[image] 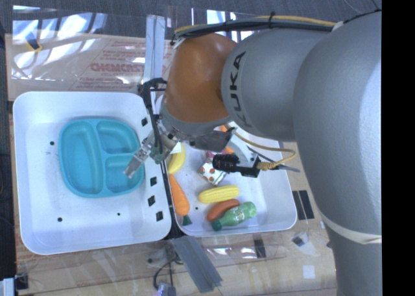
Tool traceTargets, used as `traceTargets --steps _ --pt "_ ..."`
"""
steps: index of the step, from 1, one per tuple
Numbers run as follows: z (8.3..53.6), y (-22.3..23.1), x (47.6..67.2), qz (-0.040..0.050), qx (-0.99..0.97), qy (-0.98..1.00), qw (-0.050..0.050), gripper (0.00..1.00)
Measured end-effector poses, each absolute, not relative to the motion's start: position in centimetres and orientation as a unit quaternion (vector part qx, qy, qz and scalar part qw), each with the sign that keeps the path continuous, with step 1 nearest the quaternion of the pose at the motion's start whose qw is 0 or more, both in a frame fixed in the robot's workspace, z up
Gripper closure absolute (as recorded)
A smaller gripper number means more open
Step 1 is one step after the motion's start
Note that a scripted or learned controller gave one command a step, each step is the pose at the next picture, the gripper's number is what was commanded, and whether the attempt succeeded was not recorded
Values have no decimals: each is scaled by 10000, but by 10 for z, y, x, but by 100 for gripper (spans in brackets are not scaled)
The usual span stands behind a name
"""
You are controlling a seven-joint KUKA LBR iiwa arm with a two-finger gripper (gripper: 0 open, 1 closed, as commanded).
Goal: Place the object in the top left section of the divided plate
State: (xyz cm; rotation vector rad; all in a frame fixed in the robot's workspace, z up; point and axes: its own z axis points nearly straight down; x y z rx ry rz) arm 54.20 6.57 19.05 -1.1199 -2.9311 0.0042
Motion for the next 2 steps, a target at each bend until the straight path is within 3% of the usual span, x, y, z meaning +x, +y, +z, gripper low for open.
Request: traceTargets --steps 1,2 --pt "201 65 543 16 -3555 -9347 15 100" --pt "201 65 543 17 -3553 -9347 14 0"
